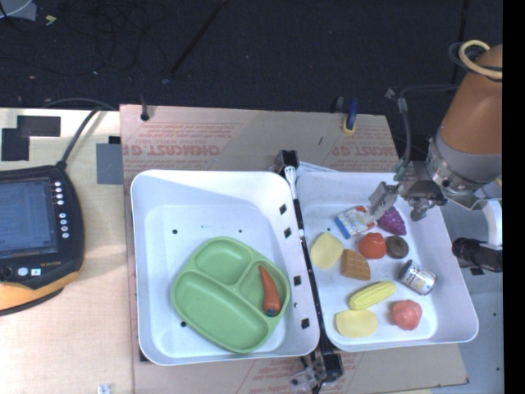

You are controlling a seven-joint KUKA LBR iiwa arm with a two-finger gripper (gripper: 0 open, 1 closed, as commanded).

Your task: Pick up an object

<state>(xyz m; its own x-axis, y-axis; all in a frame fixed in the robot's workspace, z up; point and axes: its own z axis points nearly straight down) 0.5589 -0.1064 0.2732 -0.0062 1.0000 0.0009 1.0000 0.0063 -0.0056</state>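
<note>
The right bin [459,318] holds several toy foods: a white, blue and red carton [353,221], purple grapes [394,221], a red tomato [372,245], a brown round piece [397,248], a yellow piece [326,251], an orange waffle [355,265], a small can [418,279], a corn cob [371,294], a pale yellow piece [356,324] and a red fruit [406,313]. My gripper [401,203] hovers at that bin's far right, just above the grapes and carton. It is open, its grey fingers [382,196] spread with nothing between them.
The left bin [156,212] carries a green divided plate [205,302] with an orange carrot [269,290] in its right compartment. A black divider [295,253] runs between the bins. A tablet pendant [33,228] lies left of the bench.
</note>
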